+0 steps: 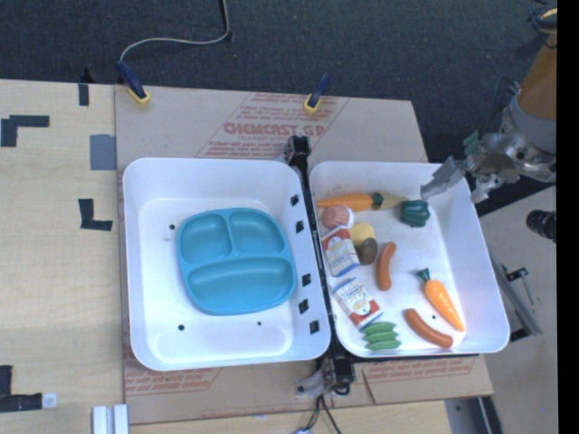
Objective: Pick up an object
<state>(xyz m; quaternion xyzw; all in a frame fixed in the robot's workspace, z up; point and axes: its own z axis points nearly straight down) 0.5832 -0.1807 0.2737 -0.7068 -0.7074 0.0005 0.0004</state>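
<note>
Camera view: showing the gripper (455, 183) hovering just up and right of the green pepper (414, 212), over the back edge of the right bin (486, 274), holding nothing visible. Not reading as clearly open or closed from this angle. Judging the pepper the nearest candidate; advising coming down centred on it, keeping off the bin wall behind.

Sitting far left of the pepper: left bin (137, 269), carrying a blue divided plate (237, 260). Lying left of the pepper, within the right bin: a long carrot (348, 202), two printed packets (341, 256), a yellow ball (362, 233). Resting below the pepper: a sausage (386, 266), a pea pod (381, 334), a second carrot (442, 303).
</note>
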